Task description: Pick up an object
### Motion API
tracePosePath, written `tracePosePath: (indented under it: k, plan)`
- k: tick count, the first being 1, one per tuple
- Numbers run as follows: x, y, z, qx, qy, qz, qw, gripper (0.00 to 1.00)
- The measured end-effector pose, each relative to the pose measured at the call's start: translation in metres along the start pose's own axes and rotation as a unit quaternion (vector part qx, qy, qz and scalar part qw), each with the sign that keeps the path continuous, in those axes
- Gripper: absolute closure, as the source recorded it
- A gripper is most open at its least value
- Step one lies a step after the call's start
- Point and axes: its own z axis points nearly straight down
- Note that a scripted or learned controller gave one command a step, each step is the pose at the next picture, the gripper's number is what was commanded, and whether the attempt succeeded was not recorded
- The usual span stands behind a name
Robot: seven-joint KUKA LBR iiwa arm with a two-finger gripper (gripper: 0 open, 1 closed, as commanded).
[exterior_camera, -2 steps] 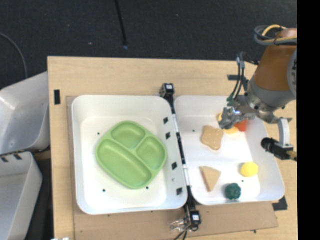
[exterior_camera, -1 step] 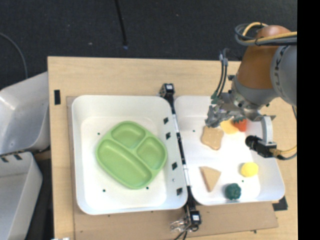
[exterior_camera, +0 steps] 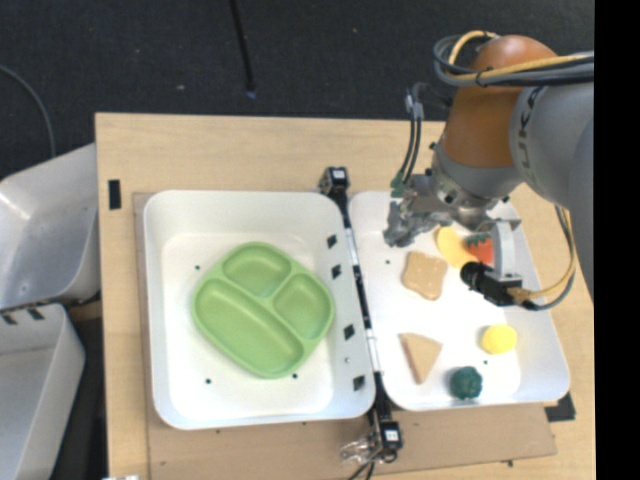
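Toast-like slice (exterior_camera: 425, 275) lying flat in right bin (exterior_camera: 540, 373), right of green divided plate (exterior_camera: 263, 308) in left bin (exterior_camera: 160, 388), nothing lifted yet, gripper (exterior_camera: 402, 223) low just beside its upper left, grip state impossible to tell.

A: What's on the bench (exterior_camera: 225, 143)?

B: Two white bins. The left bin (exterior_camera: 165, 368) holds a green divided plate (exterior_camera: 262, 308), lying flat.

A: And the right bin (exterior_camera: 540, 368)?

B: A tan toast slice (exterior_camera: 425, 275), a tan wedge (exterior_camera: 421, 354) below it, a yellow ball (exterior_camera: 498, 340), and a dark green lump (exterior_camera: 465, 382) near the front edge. A yellow piece (exterior_camera: 453, 243) and an orange-red piece (exterior_camera: 482, 251) lie partly under the arm (exterior_camera: 500, 118).

A: The gripper (exterior_camera: 408, 223)?

B: Low over the right bin's back left corner, just up-left of the toast. Nothing visible between its fingers.
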Motion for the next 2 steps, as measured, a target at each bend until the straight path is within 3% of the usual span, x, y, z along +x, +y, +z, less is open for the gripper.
tracePosePath:
  k: [2]
  plan:
    - [0.114,0.020,0.006,0.000,0.000,0.000,1.0000,1.00]
